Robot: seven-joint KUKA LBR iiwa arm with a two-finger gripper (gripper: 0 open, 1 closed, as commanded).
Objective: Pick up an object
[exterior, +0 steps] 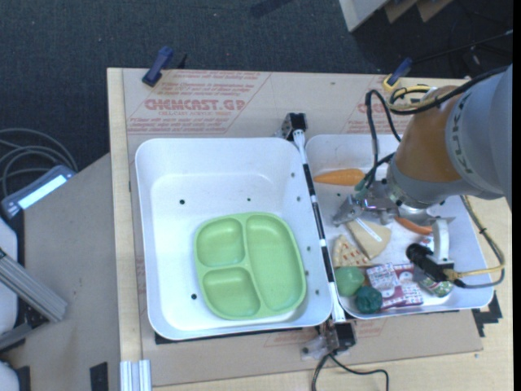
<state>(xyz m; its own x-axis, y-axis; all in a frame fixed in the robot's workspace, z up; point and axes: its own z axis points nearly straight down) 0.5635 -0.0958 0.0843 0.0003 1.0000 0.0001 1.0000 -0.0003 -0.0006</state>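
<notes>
Starting at the left, we count two white bins side by side on a brown board printed with red lettering. The left bin [163, 218] is smooth, shallow and round-cornered, with a few small dark holes in its floor. In it we see one item: a pale green plastic tray [248, 263], glossy, rounded, divided into three compartments, two smaller ones on its left side and one long one on its right. It lies flat toward the near right corner of the bin.

Moving across the shared rim, we come to the right bin [330, 149], and here it gets crowded. We count one orange carrot-shaped piece [338, 177], tapered and smooth, lying near the far left of the bin. Nearer us, one cream wedge like a slice of cheese [370, 235], and just beside it one tan triangular piece with a speckled face [350, 255]. Nearer still, two green lumps: a lighter, smooth, rounded one [349, 280] and a darker, bumpy one [368, 300], touching or nearly so. Beside them lies one flat red-and-white printed packet [395, 285].

Above the middle of this bin hangs the gripper [358, 210], metallic grey, below the arm's [480, 137] orange band. We cannot tell how its fingers stand, and nothing shows clearly between them. One small red-orange piece [417, 226] peeks out just past it.
</notes>
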